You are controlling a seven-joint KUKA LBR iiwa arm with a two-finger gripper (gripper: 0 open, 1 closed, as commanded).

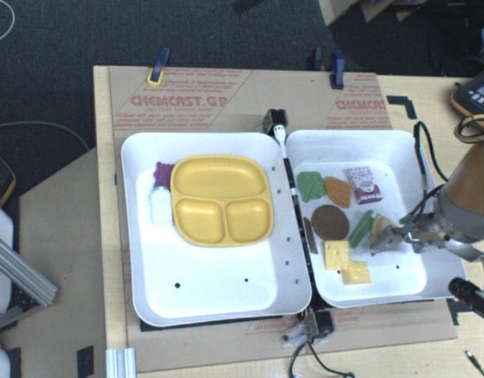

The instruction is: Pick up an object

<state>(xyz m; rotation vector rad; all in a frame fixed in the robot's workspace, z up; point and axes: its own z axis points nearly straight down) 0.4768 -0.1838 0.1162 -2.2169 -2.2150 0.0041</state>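
Down on the bench sit two shallow white bins side by side: the left bin (147,274) and the right bin (399,152). The arm (470,203) reaches in from the right, and its gripper (387,239) hangs low over the right bin, its dark fingers (381,242) spread apart with nothing between them. Just beside the fingertips, on their left, lies a green pickle-like piece (361,228), tilted; whether the fingers touch it cannot be told. Around it lie the other small items of the right bin: a round brown cookie-like disc (330,221) next to the green piece, two yellow cheese-like pieces (336,255) (355,272) just below it, a green leaf-shaped piece (309,186) near the bin's left wall, an orange piece (338,191) touching the leaf's right side, and a small red-and-white packet (362,183) to the right of that. That makes seven loose items in the right bin, clustered close together, so the green piece has neighbours pressing on its left and lower sides. In the left bin rests one yellow divided plate (222,199) with three compartments, and against its left edge lie a purple item (163,173) and a white bottle-like item (160,207). Two clamps, one yellow (157,71) and one blue (337,69), grip the far edge of the cardboard sheet (226,97) under the bins.
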